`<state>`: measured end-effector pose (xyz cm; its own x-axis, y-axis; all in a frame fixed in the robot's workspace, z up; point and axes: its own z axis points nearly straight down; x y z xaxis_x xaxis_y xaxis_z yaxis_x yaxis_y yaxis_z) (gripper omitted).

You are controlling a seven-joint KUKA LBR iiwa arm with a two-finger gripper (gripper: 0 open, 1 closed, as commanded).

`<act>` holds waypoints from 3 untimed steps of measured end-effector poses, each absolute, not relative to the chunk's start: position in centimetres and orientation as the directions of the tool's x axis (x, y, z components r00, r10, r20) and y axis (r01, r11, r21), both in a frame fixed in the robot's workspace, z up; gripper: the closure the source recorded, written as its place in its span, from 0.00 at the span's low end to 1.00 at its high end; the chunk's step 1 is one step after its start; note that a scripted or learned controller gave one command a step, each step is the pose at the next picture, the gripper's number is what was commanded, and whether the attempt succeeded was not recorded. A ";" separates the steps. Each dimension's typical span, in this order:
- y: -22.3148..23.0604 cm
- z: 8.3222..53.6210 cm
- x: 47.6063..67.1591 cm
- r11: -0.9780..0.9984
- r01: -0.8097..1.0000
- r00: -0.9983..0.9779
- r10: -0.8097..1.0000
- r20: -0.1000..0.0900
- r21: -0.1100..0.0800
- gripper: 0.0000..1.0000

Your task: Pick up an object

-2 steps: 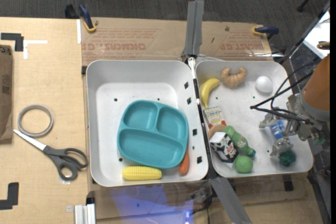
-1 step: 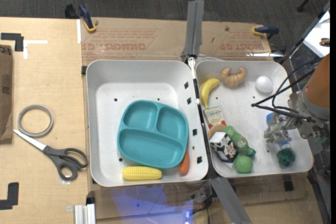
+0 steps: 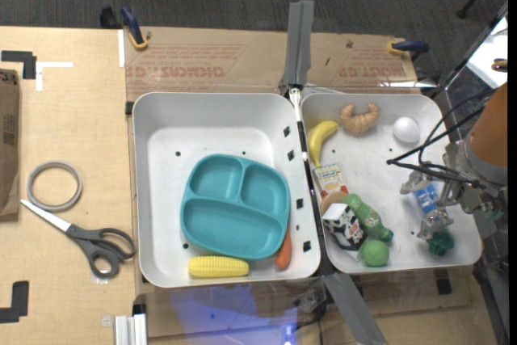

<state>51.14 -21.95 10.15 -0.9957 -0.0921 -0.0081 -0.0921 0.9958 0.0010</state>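
Corn cob (image 3: 218, 266) lies loose by the teal plate (image 3: 236, 207); my gripper (image 3: 440, 216) hangs over the right bin (image 3: 460, 258), grip state unclear.

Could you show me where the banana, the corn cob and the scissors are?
banana (image 3: 320, 139): camera view, middle of its curve.
corn cob (image 3: 218, 267): camera view, middle of the cob.
scissors (image 3: 81, 236): camera view, near the pivot.
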 end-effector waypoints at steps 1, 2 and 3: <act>-22.0 9.1 48.2 0.999 -0.034 -0.999 -0.034 0.002 0.003 0.00; -21.9 9.2 54.0 0.917 -0.399 -0.917 -0.399 -0.006 -0.001 0.00; -21.8 10.3 54.2 0.918 -0.396 -0.918 -0.396 -0.011 -0.002 1.00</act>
